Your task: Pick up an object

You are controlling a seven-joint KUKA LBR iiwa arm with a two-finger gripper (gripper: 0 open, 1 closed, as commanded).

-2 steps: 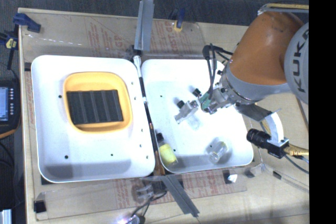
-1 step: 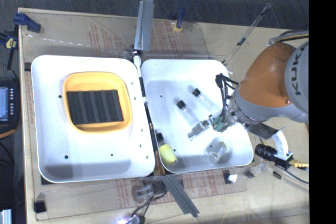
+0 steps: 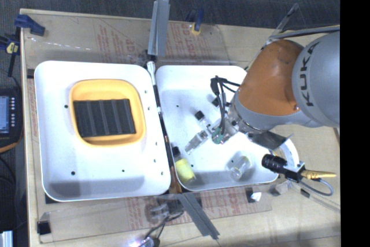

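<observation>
arm [image 3: 289,87] hiding right bin's [image 3: 173,124] far corner, arm cut off at right edge

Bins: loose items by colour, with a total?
Yellow-orange: 1, tray with dark slotted insert, left bin
Yellow-green: 1, small round object, right bin
Clear: 1, cup-like piece, right bin
Black: 1, small block, right bin
Total: 4

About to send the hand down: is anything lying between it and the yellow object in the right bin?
Nothing visible. The hand hangs above bare bin floor, and the yellow object lies beyond it near the front wall.
</observation>
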